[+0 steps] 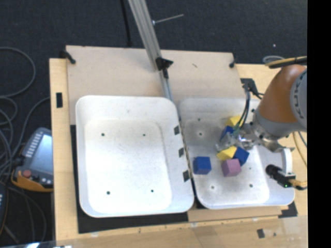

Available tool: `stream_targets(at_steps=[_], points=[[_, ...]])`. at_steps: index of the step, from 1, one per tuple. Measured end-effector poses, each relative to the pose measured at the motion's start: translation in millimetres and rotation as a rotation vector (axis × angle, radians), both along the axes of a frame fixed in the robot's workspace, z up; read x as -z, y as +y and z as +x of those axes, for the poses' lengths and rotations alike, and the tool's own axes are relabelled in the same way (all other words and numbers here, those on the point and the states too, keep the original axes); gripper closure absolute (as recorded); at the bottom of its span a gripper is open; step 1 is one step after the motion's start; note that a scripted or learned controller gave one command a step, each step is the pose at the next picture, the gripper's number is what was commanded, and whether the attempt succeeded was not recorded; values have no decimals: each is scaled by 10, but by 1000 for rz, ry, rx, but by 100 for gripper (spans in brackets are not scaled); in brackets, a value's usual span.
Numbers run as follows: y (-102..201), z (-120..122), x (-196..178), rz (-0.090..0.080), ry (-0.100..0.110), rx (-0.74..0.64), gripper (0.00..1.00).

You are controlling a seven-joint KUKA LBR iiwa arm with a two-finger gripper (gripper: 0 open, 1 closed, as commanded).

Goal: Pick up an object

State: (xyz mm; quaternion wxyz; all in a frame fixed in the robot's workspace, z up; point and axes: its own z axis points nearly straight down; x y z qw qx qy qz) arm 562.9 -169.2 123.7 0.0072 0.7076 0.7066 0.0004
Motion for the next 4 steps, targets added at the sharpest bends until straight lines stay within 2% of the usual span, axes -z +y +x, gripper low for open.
stream_targets(at_steps=[1,2,3,4], points=[[122,383,266,8,6,-5,0],[309,30,261,7,9,0,0],[290,53,149,7,3,8,100],[1038,428,-778,10,0,-10,100]])
